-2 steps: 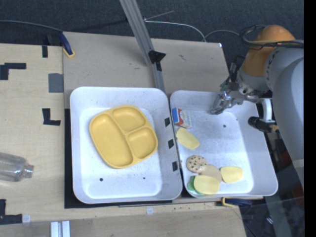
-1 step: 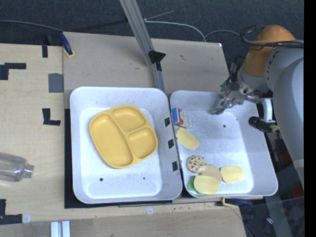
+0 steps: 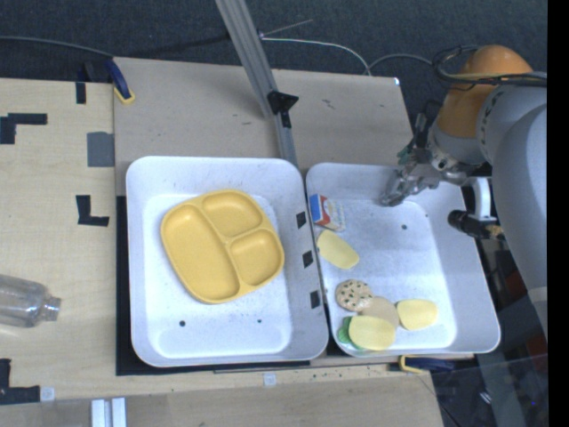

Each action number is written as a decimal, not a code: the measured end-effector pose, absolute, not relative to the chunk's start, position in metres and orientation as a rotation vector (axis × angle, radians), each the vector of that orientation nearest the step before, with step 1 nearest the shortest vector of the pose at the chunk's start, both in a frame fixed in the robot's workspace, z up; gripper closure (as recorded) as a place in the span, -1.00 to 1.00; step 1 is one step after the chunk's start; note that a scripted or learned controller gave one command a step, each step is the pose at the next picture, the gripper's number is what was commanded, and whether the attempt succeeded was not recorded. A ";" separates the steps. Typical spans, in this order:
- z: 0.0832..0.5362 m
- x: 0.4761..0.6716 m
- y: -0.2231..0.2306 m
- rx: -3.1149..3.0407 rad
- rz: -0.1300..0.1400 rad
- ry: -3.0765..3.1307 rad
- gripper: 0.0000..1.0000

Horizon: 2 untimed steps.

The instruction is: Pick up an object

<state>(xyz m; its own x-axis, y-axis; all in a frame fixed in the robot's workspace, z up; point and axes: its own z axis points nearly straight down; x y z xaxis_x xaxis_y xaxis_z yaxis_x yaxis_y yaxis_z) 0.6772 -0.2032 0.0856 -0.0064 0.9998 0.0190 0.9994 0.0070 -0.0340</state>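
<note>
I see the counter w/ two white bins. Left bin, frame centre-left, has a yellow divided tray. Right bin has small items along its left and lower parts: yellow pieces, a cookie, a red-white packet. End effector sits low over the right bin's upper part, apart from the items; can't tell its opening, nothing seen in it.
</note>
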 end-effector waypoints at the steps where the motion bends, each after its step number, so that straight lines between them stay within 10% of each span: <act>1: 0.086 0.677 -0.204 -2.189 0.018 -2.203 1.00; 2: 0.086 0.677 -0.204 -2.190 0.019 -2.203 1.00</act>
